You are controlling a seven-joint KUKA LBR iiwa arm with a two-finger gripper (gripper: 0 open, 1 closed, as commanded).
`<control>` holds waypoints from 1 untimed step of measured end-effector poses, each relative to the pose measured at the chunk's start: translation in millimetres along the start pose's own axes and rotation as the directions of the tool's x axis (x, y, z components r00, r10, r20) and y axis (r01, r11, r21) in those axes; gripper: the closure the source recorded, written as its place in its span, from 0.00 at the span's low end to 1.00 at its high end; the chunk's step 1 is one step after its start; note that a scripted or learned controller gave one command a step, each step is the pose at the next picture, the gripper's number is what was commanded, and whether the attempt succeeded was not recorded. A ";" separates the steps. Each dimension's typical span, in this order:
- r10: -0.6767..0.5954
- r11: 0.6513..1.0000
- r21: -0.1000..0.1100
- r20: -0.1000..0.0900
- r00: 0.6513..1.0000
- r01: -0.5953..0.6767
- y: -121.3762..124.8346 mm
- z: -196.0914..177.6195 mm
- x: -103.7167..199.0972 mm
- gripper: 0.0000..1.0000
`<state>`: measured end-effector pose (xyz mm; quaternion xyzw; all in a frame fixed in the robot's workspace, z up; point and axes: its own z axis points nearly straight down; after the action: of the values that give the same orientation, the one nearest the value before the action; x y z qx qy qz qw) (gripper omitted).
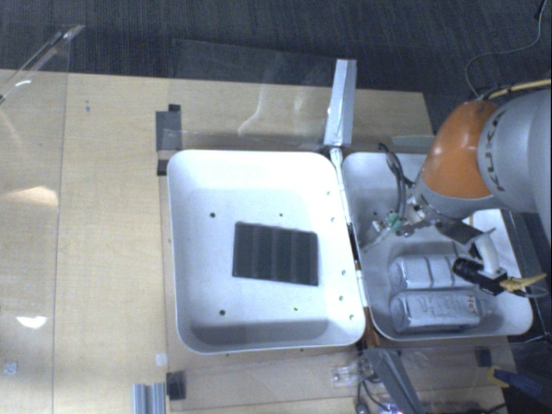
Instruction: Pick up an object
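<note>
Two shallow white bins sat side by side on the pale wooden bench [95, 257], and together they took up most of the view. Largest of the pair as seen was the left bin [198, 188], a rounded white tray with a dark ribbed rectangular pad [276, 253] lying flat near its middle. Over the right bin [371, 188] hung the grey arm [517, 149], entering from the right, its orange band [455, 153] showing above the wrist. Below the wrist the gripper [398, 222] reached down into the upper part of the right bin, among cables and small fittings; whether it was spread or closed could not be told, since the arm's body and wiring masked it. In the near half of that bin lay two silvery, crumpled-looking packages: an upper package [424, 272] and, just beside it toward the near rim, a lower package [435, 309] with a label on its face. Neither could be seen between the gripper's tips.
</note>
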<state>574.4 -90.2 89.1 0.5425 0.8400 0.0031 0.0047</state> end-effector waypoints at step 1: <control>-0.014 1.000 0.000 0.001 1.000 0.014 58.1 1.6 -27.0 0.00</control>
<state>638.5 -90.9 88.2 0.5367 0.8438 0.0027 0.0049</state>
